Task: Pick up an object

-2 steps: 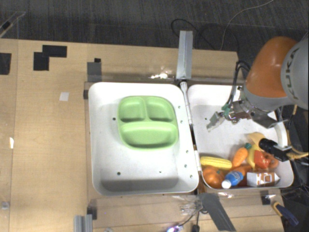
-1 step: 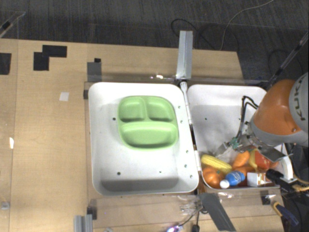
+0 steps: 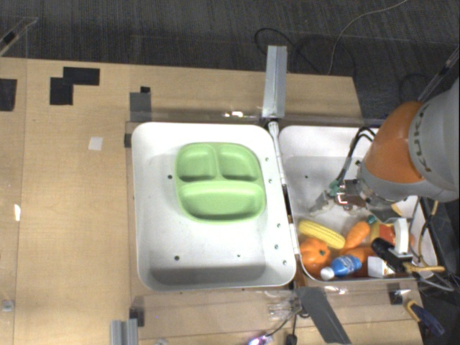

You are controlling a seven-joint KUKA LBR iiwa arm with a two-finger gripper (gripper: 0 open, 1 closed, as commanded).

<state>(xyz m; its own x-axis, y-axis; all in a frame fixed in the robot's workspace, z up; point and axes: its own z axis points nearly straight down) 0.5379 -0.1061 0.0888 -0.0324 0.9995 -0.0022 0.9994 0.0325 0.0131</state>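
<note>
I see the hand [image 3: 343, 198] low in the right bin [image 3: 309, 149], over the bare white bit just above the toy pile; I can't tell from up here how wide it's open, or if it has hold of anything; nothing shows in its grip, so I count the pick as not done yet

The toys sit packed at the near end of that bin; a yellow corn [image 3: 321, 232] is closest to the hand, lying on a slant; a round orange ball [image 3: 314, 253] sits just below it, touching it; a carrot [image 3: 357, 233] lies right of the corn; a blue & white bottle [image 3: 342, 267] lies at the very front by the bin wall; the left bin [image 3: 154, 214] has a green plate [image 3: 219, 180] in it, well apart from the hand

I'd go for the corn, imo; it's nearest, on top & looks thin enough to fit; I'd turn the hand so it shuts across the thin way, not along the length; come straight down over the middle; go slow so I don't shove the ball; squeeze gently, lift a little, then check the corn comes up w/ the hand; the ball is prob too round & may slip; the bottle is too close to the wall
</note>
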